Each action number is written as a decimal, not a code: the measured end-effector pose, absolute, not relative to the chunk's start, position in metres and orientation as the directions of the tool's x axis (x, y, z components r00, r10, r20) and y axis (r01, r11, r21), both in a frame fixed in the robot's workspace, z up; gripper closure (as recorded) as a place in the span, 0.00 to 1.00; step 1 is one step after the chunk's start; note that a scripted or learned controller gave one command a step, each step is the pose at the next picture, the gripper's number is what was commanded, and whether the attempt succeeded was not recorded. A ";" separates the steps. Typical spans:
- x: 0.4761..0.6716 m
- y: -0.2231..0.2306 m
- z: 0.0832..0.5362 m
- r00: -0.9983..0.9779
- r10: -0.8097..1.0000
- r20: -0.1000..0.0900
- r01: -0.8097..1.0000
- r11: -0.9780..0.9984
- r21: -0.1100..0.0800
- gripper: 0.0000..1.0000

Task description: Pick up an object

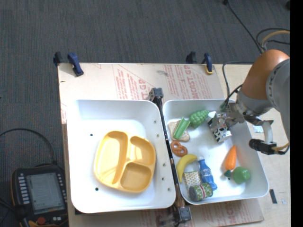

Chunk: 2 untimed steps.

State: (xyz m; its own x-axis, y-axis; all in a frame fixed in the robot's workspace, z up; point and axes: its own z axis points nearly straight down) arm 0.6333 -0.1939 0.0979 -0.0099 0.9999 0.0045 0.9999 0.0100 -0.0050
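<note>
My gripper [218,128] hangs over the upper middle of the right bin [258,183], just right of a bumpy green toy [199,117]. Below it lie an orange carrot [230,158] and a green pepper [240,174] at the right. A yellow banana [185,163], a blue bottle [205,171], a checked packet [191,178] and a small can [200,191] crowd the bin's lower left. A pretzel [179,148], a green stick [181,128] on a toast slice [183,135] lie at the left wall. Nothing shows between the fingers.
The left bin [85,112] holds a yellow divided plate [125,161]. Clamps [75,63] grip the board's far edge. A teach pendant [40,193] lies on the floor at lower left. The arm's orange band [262,77] rises at the right.
</note>
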 end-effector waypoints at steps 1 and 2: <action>0.595 -0.141 0.208 -0.004 1.000 0.001 1.000 0.004 0.001 1.00; 0.595 -0.141 0.217 -0.007 1.000 0.001 1.000 0.007 -0.002 1.00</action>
